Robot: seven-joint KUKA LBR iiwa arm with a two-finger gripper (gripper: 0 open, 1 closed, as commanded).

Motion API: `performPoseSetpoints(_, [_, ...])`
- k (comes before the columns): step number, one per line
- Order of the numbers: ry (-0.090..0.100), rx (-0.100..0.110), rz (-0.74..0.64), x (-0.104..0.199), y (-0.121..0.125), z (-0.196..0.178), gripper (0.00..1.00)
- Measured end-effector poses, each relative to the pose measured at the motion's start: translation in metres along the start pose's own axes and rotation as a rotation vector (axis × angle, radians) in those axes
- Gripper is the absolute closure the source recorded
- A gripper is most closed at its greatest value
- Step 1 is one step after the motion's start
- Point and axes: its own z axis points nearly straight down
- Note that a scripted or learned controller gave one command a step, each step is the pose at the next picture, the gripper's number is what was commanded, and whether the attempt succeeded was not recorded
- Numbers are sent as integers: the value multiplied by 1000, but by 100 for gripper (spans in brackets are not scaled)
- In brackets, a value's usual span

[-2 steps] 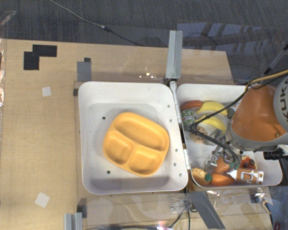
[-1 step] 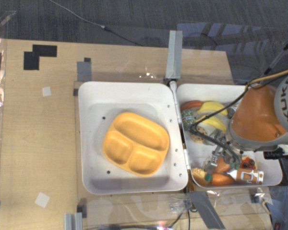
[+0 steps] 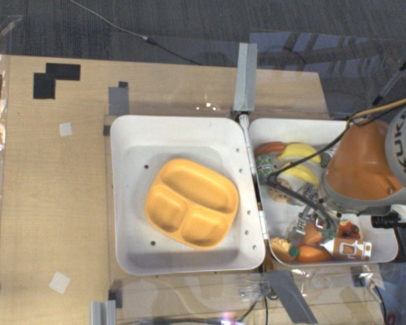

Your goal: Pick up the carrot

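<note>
The carrot (image 3: 316, 253), orange with a green end on its left, lies along the front wall of the right bin (image 3: 386, 252). My gripper (image 3: 313, 230) is down in that bin just behind the carrot. Its fingers (image 3: 299, 233) stand apart, with an orange-red piece showing between them. I cannot tell whether that piece belongs to the carrot. The gripper is open and nothing is lifted. The arm's orange band (image 3: 362, 162) hides the back right of the bin.
A banana (image 3: 299, 153) and a red item (image 3: 271, 147) lie at the back of the right bin, and a labelled bottle (image 3: 352, 250) lies beside the carrot. The left bin (image 3: 128, 181) holds a yellow divided plate (image 3: 191, 202).
</note>
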Motion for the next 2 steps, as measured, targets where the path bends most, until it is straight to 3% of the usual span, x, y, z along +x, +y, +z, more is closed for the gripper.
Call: performPoseSetpoints(2, [8,-2,114,2,0,2,0])
